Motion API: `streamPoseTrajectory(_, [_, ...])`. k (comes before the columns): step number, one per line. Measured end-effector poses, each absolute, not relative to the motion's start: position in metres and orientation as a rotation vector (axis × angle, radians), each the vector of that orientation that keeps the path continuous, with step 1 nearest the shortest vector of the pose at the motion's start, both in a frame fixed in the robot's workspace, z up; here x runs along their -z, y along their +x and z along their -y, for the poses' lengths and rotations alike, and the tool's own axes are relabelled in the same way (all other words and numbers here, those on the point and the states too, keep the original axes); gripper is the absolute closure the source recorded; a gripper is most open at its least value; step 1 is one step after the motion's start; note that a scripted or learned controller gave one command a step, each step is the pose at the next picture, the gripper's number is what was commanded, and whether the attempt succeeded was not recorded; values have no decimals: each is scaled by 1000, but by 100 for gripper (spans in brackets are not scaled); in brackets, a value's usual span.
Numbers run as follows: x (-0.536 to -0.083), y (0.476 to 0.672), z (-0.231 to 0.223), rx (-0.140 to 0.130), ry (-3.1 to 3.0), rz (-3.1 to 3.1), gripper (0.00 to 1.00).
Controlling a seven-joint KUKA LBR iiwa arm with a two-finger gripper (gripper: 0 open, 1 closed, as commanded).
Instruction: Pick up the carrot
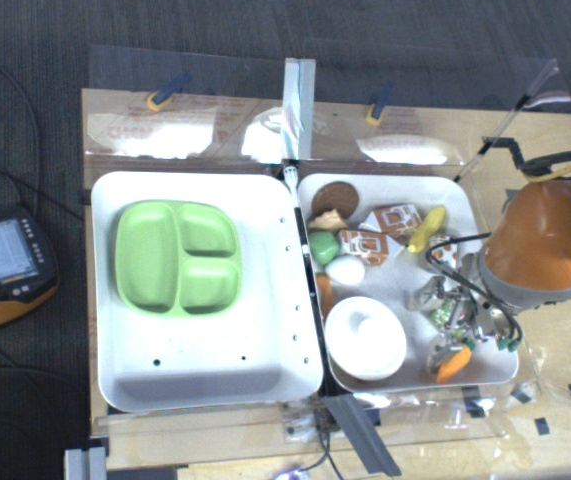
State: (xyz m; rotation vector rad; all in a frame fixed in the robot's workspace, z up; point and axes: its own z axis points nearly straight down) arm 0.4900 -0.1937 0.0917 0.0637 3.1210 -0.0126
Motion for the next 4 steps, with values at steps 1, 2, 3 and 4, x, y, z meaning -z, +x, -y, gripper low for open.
streamPoseTrajectory(1, [-103, 492, 193, 15, 61, -3117, 100])
streamPoseTrajectory(2, [-93, 495, 184, 18, -230, -3120, 100])
streamPoseTrajectory(3, [-92, 534, 165, 15, -512, -3090, 100])
streamPoseTrajectory(4, [-93, 515, 196, 10, -721, -3036, 100])
